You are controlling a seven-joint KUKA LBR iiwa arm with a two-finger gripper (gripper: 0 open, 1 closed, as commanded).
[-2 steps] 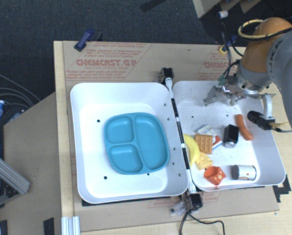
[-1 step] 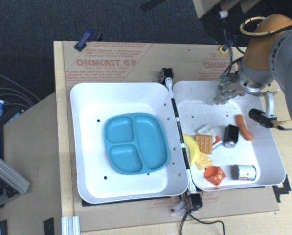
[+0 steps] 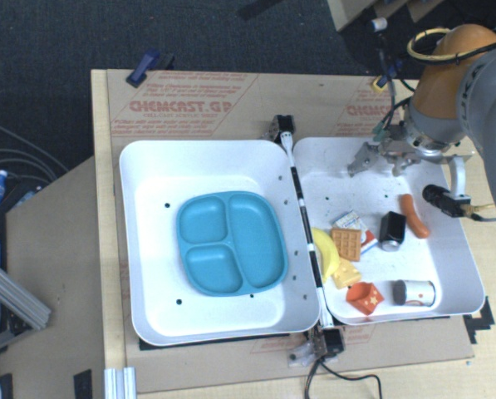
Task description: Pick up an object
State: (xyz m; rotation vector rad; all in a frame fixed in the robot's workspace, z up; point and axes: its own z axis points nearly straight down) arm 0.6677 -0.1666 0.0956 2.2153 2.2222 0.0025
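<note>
Looking down in the camera view, the gripper [image 3: 379, 158] hangs with fingers spread wide, holding nothing, over the right bin's [image 3: 459, 264] far end; the orange sausage [image 3: 414, 215] lies nearer the camera, its length running diagonally

- The desk [image 3: 231, 98] is a pale board with red lettering printed on it.
- Two shallow white bins sit on it, touching: the left bin [image 3: 148, 173] and the right bin [image 3: 459, 277].
- A small blue clip [image 3: 142, 68] lies at its far left corner.

Robotics lab — paper-masked bench [image 3: 189, 106], two white bins [image 3: 148, 306], loose cables [image 3: 15, 152] — aluminium framing [image 3: 15, 293], grey-orange arm [image 3: 464, 81]
</note>
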